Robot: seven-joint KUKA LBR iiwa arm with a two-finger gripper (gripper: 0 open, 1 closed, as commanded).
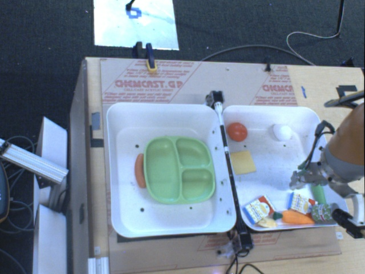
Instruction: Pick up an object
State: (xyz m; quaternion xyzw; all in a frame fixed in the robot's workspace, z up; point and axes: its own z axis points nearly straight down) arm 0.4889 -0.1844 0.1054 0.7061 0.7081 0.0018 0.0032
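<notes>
Dark carpet surrounds your bench (171, 79) and two white bins: left bin (122, 170) holds one green tray (179, 170); right bin (268, 156) one tomato (237, 132), egg (282, 132), cheese slice (243, 162), carrot (297, 217). At 4 o'clock, pincer (305, 178): grip state unclear.

**Loose things around the yellow slice**

From the flat yellow slice (243, 162) in my right bin: red ball (237, 132) just above-left, white ball (282, 132) up-right, orange carrot (297, 217), small packets (258, 209) and a green piece (318, 194) lower-right, by the front wall.
</notes>
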